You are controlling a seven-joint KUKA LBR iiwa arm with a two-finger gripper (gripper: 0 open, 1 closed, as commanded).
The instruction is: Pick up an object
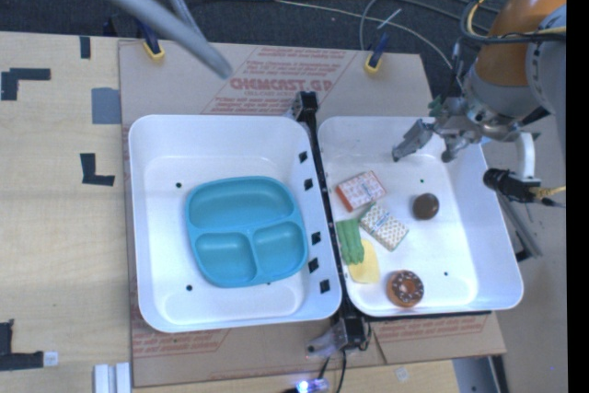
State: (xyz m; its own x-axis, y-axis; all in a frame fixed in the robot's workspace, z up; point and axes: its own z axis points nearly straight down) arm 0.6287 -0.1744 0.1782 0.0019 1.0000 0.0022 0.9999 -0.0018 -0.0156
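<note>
My gripper (431,146) hangs over the far right part of the right bin (497,285). Its two fingers are spread, so it is open, and nothing is between them. Below it on the bin floor lie a brown ball (425,206), a red and white packet (361,190), a patterned packet (383,225), a green piece (350,239) beside a yellow piece (365,269), and a chocolate donut (405,288). The brown ball is the closest object, a short way in front of the fingers.
The left bin (152,152) holds a blue divided plate (246,230). A black divider (313,189) runs between the bins. Cables (396,18) loop behind the right bin, and a black fitting (506,182) sticks out at its right rim.
</note>
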